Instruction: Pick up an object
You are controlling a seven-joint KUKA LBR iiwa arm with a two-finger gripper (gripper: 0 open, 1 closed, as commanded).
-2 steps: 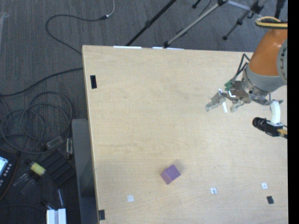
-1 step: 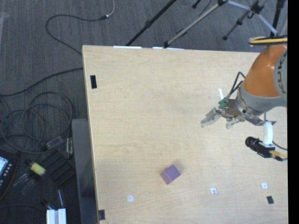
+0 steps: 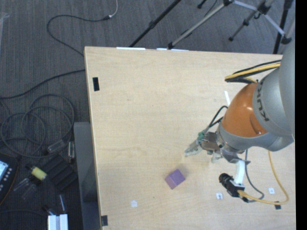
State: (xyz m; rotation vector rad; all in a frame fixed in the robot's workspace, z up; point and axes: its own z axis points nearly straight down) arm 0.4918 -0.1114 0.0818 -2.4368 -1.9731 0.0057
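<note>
A small purple cube lies on the pale wooden bench top, toward its near edge. My gripper hangs under the orange wrist band, up and to the right of the cube and apart from it. Its two pale fingertips stand spread, open, with nothing between them. The grey arm reaches in from the right.
A black plug on a yellow cable dangles below the wrist, right of the cube. A black tape mark sits near the bench's left edge. Loose cables and boxes lie on the carpet to the left, and tripod legs stand behind.
</note>
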